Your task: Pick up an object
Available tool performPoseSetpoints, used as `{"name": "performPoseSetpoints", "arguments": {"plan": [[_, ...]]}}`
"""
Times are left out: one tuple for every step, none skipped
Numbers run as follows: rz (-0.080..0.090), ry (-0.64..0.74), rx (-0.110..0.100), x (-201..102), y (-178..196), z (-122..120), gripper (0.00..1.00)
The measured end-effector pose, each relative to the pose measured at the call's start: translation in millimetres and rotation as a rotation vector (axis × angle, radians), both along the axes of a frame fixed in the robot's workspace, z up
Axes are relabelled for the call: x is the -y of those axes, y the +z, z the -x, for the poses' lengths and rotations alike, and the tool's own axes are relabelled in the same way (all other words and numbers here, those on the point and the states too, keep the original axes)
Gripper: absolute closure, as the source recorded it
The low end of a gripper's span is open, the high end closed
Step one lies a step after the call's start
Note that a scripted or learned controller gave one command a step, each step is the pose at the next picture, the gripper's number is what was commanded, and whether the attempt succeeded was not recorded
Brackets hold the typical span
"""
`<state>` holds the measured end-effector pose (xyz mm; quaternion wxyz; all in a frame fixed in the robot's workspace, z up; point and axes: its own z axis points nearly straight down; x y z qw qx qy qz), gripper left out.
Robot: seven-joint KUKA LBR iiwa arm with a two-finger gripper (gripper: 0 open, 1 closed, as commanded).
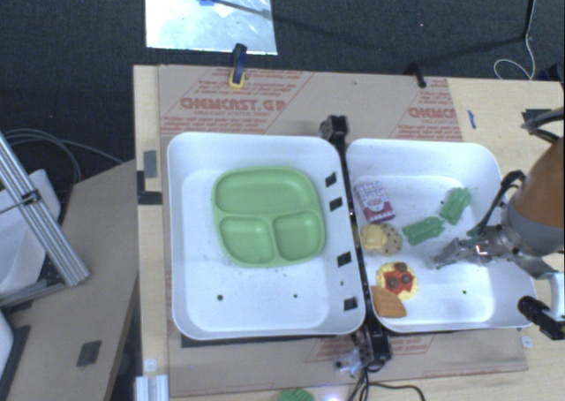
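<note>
Green divided plate [267,215] in left bin [190,240]

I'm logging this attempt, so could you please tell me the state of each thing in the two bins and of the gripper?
Green divided plate: flat in the left bin, its compartments bare.
Red and white packet: lying flat in the right bin.
Two green pieces: loose, apart.
Yellow piece: loose.
Pizza slice: flat, near the divider.
Gripper: low in the right bin, holding nothing.

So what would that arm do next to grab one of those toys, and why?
Probably slide a little further left and lower onto the green piece. The gripper hovers low in the right bin beside that piece, with nothing visibly between its fingers.
</note>
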<state>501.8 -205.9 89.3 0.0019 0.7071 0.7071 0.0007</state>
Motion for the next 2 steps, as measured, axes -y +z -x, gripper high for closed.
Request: {"name": "performPoseSetpoints", "arguments": {"plan": [[-0.001, 0.0, -0.002, -0.9, 0.3, 0.9, 0.0], [-0.001, 0.0, -0.002, -0.9, 0.3, 0.9, 0.0]]}}
